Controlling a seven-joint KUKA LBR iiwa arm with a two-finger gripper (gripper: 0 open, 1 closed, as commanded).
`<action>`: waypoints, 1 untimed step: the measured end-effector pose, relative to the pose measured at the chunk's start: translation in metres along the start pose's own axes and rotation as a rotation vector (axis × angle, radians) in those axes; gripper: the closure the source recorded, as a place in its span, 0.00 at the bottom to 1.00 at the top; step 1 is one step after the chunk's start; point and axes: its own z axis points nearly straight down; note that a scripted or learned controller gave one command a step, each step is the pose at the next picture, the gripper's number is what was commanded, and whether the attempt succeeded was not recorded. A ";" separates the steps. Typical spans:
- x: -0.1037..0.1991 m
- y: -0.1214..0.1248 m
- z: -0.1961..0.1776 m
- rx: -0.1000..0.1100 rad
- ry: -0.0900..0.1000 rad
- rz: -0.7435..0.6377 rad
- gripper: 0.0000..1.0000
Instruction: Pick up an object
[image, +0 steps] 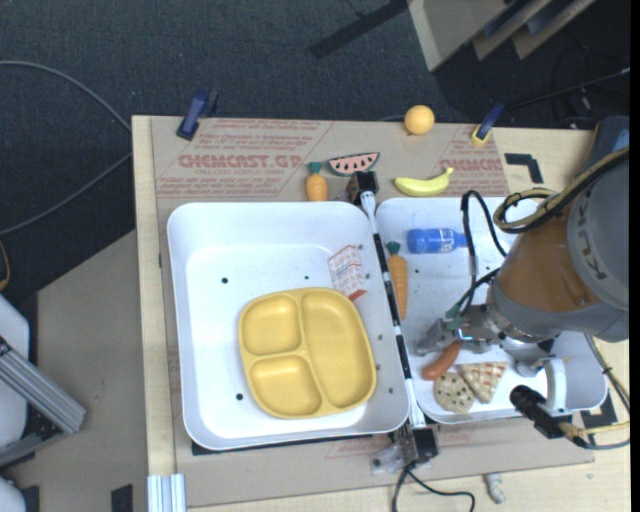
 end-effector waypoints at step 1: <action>0.002 -0.002 0.000 0.002 0.001 0.000 0.00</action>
